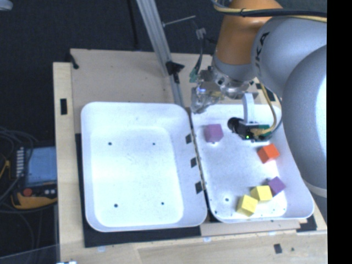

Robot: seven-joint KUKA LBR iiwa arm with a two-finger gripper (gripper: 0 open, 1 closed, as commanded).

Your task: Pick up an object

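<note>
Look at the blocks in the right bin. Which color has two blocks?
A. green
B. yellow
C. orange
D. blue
B: two yellow blocks sit close together near the front of the right bin, while there is just one orange block, and none are green or blue.

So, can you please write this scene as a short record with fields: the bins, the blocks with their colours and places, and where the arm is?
left bin: white, shallow
right bin: white, shallow, holds five blocks
purple block: near the far left corner
orange block: right side, middle
small purple block: near right, touching a yellow block
second yellow block: near edge
gripper: above the right bin's far left corner, beside the purple block
holding: nothing seen
</note>
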